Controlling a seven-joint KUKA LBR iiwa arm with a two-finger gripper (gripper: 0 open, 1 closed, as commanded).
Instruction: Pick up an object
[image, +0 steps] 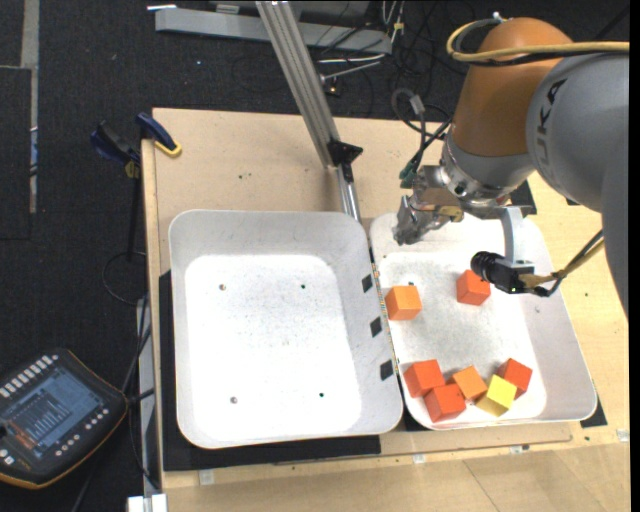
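The fingers of the gripper point down over the far left corner of the right bin. They are dark and small here, so I cannot tell if they are apart or together. Nothing is seen between them. Above them is the grey wrist with cables, then the orange band and the big grey arm, which comes in from the right.

Below the gripper, near the left wall of this bin, lies a light orange cube, apart from the fingers. To its right is a red-orange cube, just beside a small black part that hangs on a white bracket from the arm.

At the near side of the bin there is a group of five cubes close to each other: two red-orange ones at the left, an orange one in the middle, a yellow one, and one more red-orange cube at the right.

The left bin stands beside the right one, and their walls touch. Both are on a light wooden bench. A metal pole goes up slantwise from behind the bins. At the lower left, on the dark floor, lies a control pendant.
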